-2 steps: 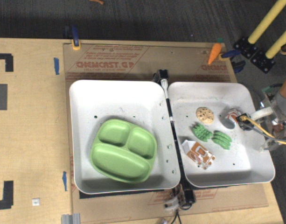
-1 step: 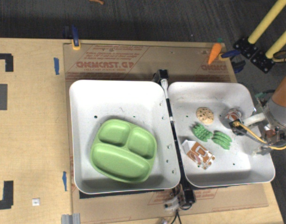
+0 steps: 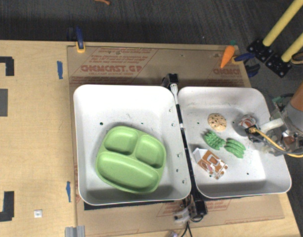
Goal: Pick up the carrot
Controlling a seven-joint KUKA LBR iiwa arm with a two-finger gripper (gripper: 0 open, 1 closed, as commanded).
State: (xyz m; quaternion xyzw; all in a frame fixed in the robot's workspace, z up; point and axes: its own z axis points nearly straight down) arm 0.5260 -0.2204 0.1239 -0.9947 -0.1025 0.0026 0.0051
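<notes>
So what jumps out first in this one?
The green divided tray in the left bin. Next, the small items in the right bin: a cookie, two green pieces and a wrapper. The carrot lies outside, on the cardboard behind the right bin.

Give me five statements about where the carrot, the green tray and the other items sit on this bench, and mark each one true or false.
1. The carrot lies inside the right bin. False: it lies on the cardboard beyond the right bin, outside both bins.
2. The green tray sits in the left bin. True.
3. The cookie is in the same bin as the green tray. False: it is in the right bin.
4. The two green pea pods lie in the right bin. True.
5. The gripper is over the left bin. False: it is at the right side of the right bin, far from the carrot.
</notes>
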